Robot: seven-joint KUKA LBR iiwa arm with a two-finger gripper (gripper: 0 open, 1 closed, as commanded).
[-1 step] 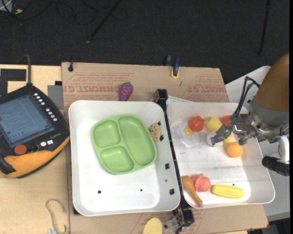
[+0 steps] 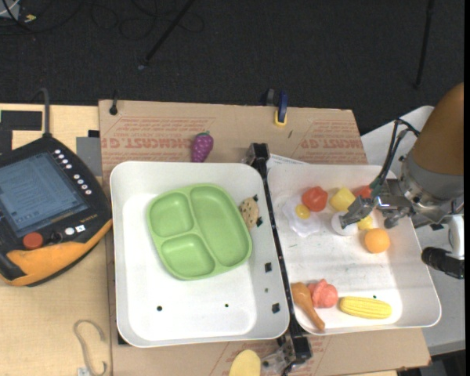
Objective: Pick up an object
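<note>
The right bin (image 2: 423,288) holds several toy foods: a red tomato (image 2: 314,198), a yellow piece (image 2: 342,200), an orange ball (image 2: 376,241), a corn cob (image 2: 366,308), a pink piece (image 2: 324,294) and a carrot (image 2: 307,305). My gripper (image 2: 357,214) hangs low over the bin's upper middle, just right of the yellow piece and above-left of the orange ball. A small yellow bit (image 2: 366,223) peeks out right under it. I see nothing clearly held.
The left bin (image 2: 141,304) holds a green divided plate (image 2: 200,231) and a cookie (image 2: 251,210). Purple grapes (image 2: 202,146) lie on the cardboard behind, and a yellow lemon (image 2: 245,363) in front. A teach pendant (image 2: 39,202) sits at far left.
</note>
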